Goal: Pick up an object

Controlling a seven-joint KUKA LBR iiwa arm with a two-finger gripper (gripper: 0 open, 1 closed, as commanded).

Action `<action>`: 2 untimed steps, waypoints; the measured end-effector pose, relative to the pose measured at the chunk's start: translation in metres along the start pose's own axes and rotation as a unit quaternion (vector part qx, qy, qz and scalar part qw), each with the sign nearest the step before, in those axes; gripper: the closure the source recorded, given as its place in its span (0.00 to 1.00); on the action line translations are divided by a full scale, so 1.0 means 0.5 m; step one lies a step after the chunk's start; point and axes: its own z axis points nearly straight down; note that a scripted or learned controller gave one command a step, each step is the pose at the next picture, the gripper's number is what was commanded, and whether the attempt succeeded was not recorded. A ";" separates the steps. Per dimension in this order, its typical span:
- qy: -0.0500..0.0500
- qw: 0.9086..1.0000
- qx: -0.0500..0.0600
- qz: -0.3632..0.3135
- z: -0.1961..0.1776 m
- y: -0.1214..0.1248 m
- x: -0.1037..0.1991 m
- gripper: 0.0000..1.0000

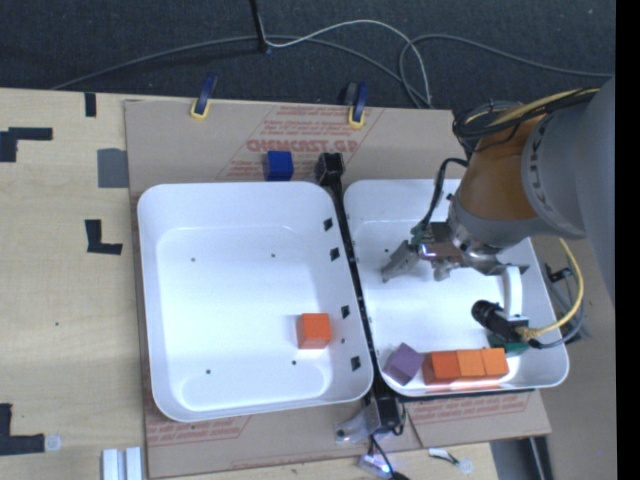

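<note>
- Two white bins sit side by side on the desk (60, 268): the left bin (200, 218) holds a lone orange cube (314, 330) toward its 5 o'clock corner, and the right bin (540, 373) has a purple block (403, 363) and a long orange block (466, 366) lined up along its 6 o'clock wall.
- The gripper (408, 258) is in the right bin, up in its 10 o'clock area, fingers spread apart with nothing between them that I can see.
- The purple block and the long orange block lie at about 6 o'clock from the gripper, well apart from it; they look to touch each other, or nearly so.
- To do this step well, I'd say pick one target and centre over it. The purple block's free side at 9 o'clock gives the fingers room, while the long orange block is crowded by the wall.
- Keep the fingers wide on the way down, straddle the block squarely, and close only once low enough; a grab near the wall risks a clipped rim.
- Pose now: the arm (560, 178) comes in from 3 o'clock, its orange band (497, 183) above the wrist, which is bent down into the bin with the fingers pointing toward 9 o'clock.
- A blue block (279, 164) sits outside the bins at 12 o'clock of the left one.
</note>
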 end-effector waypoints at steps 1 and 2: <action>0.000 1.000 -0.002 0.000 -0.025 0.002 0.000 1.00; 0.000 1.000 -0.004 0.000 -0.109 0.004 0.005 1.00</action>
